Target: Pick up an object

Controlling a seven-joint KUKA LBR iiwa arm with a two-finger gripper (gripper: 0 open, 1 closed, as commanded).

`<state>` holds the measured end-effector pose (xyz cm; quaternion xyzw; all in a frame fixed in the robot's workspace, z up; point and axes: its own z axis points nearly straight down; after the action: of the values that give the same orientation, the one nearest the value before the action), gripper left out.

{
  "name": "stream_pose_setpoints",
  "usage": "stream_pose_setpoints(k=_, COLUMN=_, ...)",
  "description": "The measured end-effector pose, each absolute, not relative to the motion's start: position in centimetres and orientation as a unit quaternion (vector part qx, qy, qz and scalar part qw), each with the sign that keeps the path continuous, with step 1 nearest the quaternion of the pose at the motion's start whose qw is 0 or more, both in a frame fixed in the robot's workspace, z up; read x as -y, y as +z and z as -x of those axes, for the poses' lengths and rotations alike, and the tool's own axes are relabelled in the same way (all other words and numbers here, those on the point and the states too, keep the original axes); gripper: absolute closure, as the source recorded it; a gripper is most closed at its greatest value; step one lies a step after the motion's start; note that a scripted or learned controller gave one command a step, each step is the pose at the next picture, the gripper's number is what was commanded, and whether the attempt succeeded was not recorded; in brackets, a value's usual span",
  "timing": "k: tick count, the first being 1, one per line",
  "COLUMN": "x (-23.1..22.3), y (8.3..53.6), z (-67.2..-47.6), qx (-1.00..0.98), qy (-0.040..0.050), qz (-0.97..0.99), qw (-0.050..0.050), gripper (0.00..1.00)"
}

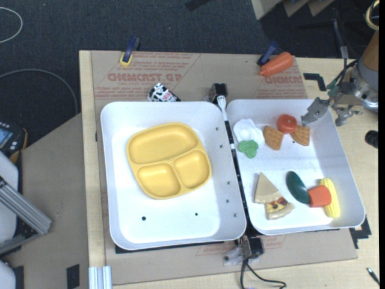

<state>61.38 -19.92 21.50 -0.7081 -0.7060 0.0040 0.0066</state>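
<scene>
The worktop (pixel 90 161) carries two shallow white bins side by side. The left bin (pixel 120 221), well away from the jaws (pixel 328 109), holds a yellow divided plate (pixel 168 160) and nothing graspable besides it. The right bin (pixel 346 161) lies directly under the jaws and holds all the small play-food pieces.

The arm (pixel 367 80) reaches in over the far right corner of that bin. The jaws look spread apart, one finger pointing toward the bin's middle and the other trailing back toward the wrist, with nothing between them.

The nearest candidates sit just beside the leading finger: a brown waffle piece (pixel 301 135) almost beneath it, a red round piece (pixel 287 123) next along, and a second waffle piece (pixel 273 138) beyond that. Farther off are a white piece (pixel 245 129) and a small green piece (pixel 247 149). Toward the near edge of the bin lie a pizza slice (pixel 269 194), a dark green vegetable (pixel 296 185), an orange block (pixel 320 195) and a yellow corn cob (pixel 331 197).

The likely trouble is crowding: the red piece and the two waffles sit close together, so a descent here may pinch two at once or nudge one aside and close on air. The bin wall is also near, and a finger could catch it
</scene>
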Motion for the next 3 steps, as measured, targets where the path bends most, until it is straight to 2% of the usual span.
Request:
stream_pose_setpoints(k=1, x=19.9, y=22.4, z=-61.7, qx=0.707, qy=0.0, qz=0.707, qw=0.0, gripper=0.0)
stream_pose_setpoints(k=3, x=18.3, y=12.8, z=-60.7, qx=0.707, qy=0.0009, qz=0.707, qw=0.002, gripper=0.0)
